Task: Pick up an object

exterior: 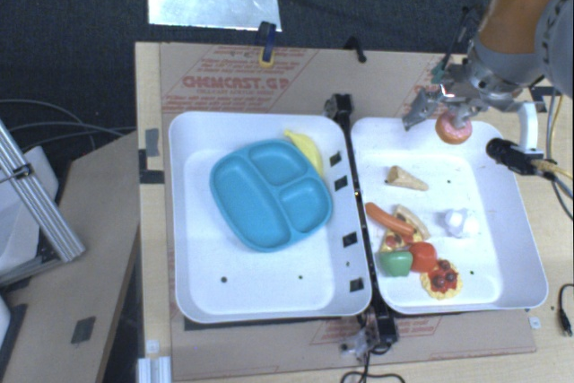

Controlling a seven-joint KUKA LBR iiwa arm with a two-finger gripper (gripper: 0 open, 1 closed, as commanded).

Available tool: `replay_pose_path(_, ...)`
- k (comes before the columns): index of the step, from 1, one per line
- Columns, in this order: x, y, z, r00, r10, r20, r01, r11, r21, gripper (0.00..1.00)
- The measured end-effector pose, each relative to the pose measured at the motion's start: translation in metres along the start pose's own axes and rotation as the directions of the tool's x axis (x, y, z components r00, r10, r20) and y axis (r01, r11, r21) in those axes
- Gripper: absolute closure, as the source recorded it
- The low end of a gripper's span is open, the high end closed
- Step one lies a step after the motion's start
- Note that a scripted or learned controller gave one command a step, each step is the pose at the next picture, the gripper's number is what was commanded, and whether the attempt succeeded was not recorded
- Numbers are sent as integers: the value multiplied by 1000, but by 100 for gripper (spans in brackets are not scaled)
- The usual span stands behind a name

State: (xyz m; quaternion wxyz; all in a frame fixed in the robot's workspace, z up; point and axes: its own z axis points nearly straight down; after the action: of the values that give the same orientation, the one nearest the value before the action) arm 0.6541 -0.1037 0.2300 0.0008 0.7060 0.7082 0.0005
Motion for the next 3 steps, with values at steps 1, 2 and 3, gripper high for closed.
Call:
replay_pose_path(1,-4,14,78,1000,0,-1,0,1000,5,0)
replay_pose_path(2,111,16,43,1000,-11,-2,11,1000,-4,0)
replay_pose_path(3,51,15,45,1000,6,2,-6,1000,-2,0)
